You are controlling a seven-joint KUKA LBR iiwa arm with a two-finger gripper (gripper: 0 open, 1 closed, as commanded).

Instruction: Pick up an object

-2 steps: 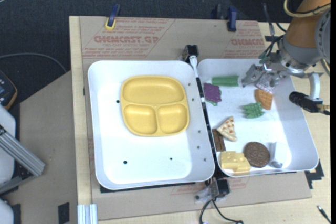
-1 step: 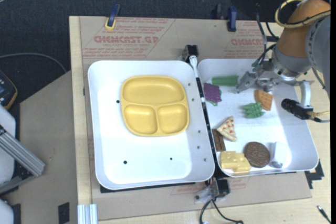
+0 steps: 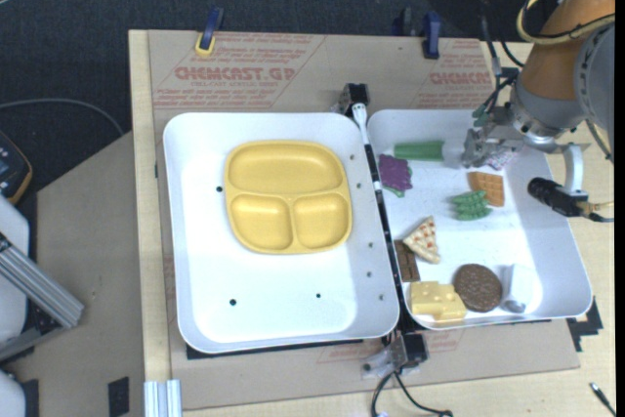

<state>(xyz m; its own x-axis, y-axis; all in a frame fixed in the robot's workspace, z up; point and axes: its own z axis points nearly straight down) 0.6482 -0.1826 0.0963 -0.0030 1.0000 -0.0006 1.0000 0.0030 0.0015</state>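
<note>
Bench (image 3: 293,63) of pale board carries two white bins side by side. Left bin (image 3: 195,239) holds a yellow divided plate (image 3: 288,193) toward its twelve o'clock half, with bare white floor from four round to eight o'clock. Right bin (image 3: 557,259) holds the small toy foods, and its three to five o'clock side lies bare. The grey arm (image 3: 562,63) comes in at the bin's one o'clock corner, and its gripper (image 3: 485,151) hangs above the bin's twelve o'clock area; whether the jaws are spread or closed cannot be told, and nothing is seen between them. Just at the gripper's six o'clock lies an orange cracker (image 3: 486,187), long axis running twelve to six. A green bar (image 3: 419,150) lies at the gripper's nine o'clock, long axis nine to three, near the far rim. A brown cookie (image 3: 478,287) and a yellow cheese block (image 3: 436,301) sit near the six o'clock rim. A pizza slice (image 3: 424,238) rests mid-bin, tip toward one o'clock. A purple piece (image 3: 394,173) sits by the dividing wall, and a green leafy piece (image 3: 471,204) touches the cracker's left edge.
</note>
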